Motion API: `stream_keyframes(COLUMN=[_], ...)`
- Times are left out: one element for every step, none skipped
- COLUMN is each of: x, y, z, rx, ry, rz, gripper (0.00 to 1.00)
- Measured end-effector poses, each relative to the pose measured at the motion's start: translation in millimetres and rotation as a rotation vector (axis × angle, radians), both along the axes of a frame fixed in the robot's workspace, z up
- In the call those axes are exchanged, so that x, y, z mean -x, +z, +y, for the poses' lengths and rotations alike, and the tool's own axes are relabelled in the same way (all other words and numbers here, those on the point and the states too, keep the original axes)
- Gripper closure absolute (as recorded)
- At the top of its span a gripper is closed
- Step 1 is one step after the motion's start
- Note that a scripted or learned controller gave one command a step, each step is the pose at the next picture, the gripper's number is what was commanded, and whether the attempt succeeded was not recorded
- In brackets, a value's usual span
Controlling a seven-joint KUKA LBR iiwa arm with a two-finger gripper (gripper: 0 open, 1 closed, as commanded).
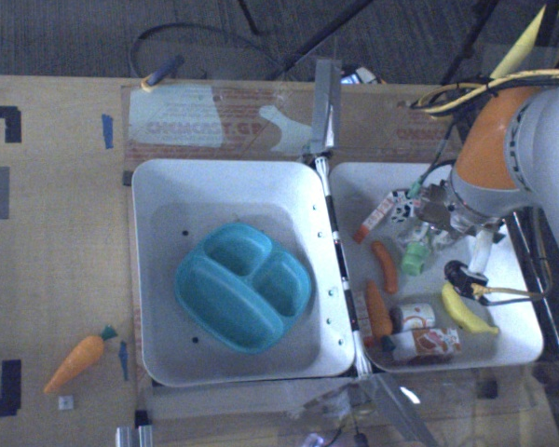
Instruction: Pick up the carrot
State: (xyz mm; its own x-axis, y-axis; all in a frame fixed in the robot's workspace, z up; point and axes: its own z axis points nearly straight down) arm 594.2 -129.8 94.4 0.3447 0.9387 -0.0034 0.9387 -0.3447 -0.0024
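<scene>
tool [427, 234] hovering over the right bin [512, 343]
carrot [378, 310] lies below-left of the tool, untouched; can't tell its grip.

A blue sectioned plate [244, 287] sits in the left bin [158, 186]; over in the right bin [354, 182] a sausage [385, 265] lies beside a green block [414, 258]; a banana [466, 312] rests near two small cans [419, 331].

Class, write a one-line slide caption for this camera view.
Arm's pincer hovers over the right bin beside a carrot, with a blue plate in the left bin.
</scene>
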Motion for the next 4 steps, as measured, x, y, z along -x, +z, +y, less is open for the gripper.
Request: stream_keyframes(x=[0, 97, 91, 117], y=[0, 8, 107, 58], z=[0, -48, -14, -77], rx=[0.0, -0.005, -0.002, -0.004], ry=[0.0, -0.015, -0.166, -0.119], rz=[0.0, 0.005, 0.003, 0.005], gripper=[0.0, 0.0, 0.0, 0.0])
